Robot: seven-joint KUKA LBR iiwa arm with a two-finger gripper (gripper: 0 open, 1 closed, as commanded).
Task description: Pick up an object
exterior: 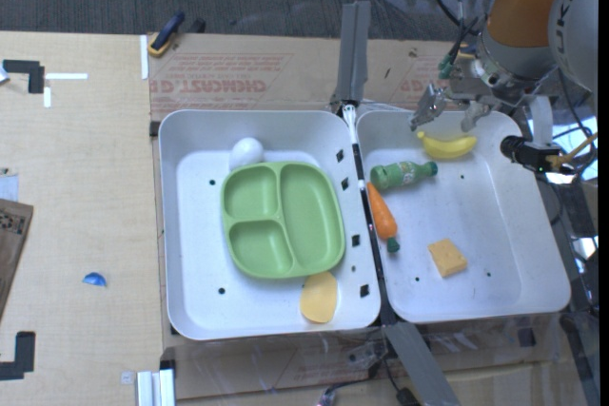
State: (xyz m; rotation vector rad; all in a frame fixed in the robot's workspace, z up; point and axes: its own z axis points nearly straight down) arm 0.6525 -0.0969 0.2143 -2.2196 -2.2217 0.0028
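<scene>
Gripper (448, 114) w/ jaws spread, nothing in it, hovers just above banana (448, 145), green bottle (403, 173) a bit beyond — pick not yet done, descent & close left.

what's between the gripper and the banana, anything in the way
Nothing visible does. The gripper hangs open just above the banana at the far end of the right bin. The green bottle lies nearer the camera, apart from the banana and off that path.
</scene>
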